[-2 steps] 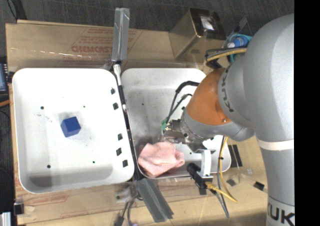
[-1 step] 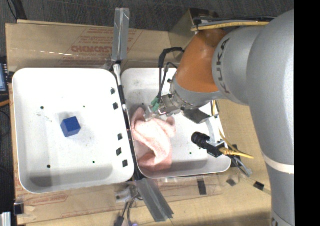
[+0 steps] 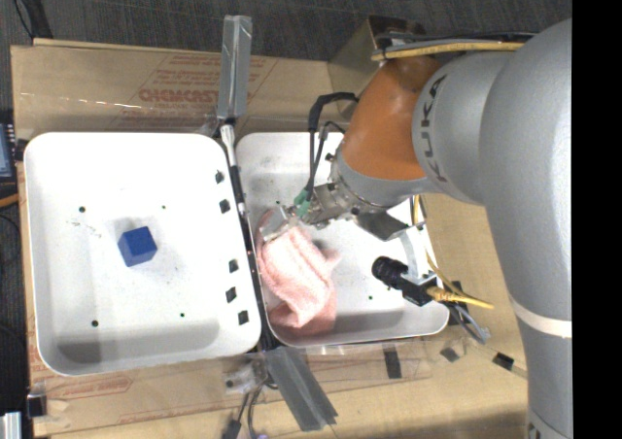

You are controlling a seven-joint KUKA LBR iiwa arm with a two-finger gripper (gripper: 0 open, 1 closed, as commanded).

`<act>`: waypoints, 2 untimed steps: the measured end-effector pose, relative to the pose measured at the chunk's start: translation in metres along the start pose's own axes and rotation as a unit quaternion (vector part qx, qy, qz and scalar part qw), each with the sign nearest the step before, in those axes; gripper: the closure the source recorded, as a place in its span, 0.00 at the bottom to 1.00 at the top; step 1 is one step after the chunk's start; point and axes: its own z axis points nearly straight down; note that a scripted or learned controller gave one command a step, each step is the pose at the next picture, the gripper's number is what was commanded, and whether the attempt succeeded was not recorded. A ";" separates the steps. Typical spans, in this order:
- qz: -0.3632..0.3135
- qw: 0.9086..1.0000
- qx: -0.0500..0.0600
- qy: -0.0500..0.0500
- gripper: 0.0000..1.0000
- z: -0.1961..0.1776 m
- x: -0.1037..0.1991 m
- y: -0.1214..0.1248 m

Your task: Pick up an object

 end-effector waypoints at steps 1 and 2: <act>0.035 0.999 0.001 0.000 0.00 0.098 -0.097 -0.062; 0.033 0.999 0.001 0.001 1.00 0.088 -0.096 -0.061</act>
